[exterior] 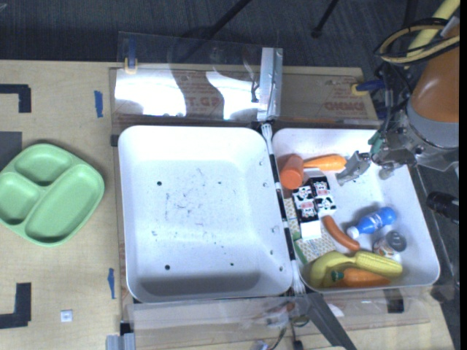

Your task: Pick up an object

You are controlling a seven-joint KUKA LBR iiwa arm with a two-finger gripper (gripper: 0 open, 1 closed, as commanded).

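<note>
Wooden bench [66, 86], two white bins side by side. Left bin [139, 152] bare-floored; green divided plate [47, 193] sits well apart on the bench's left. Right bin [423, 224] holds an orange cup [292, 172], carrot [326, 162], patterned card [314, 197], sausage [339, 232], blue bottle [373, 221], banana [350, 264]. Gripper [363, 163] hovers over this bin's upper part, just beside the carrot; fingers narrowly parted, nothing between them.

Faint reddish printed lettering runs along the brown cardboard panel [321, 100] behind the two white bins, but it appears mirrored and too blurred to read. The small black-and-white patterned box [314, 195] carries no legible words.
</note>
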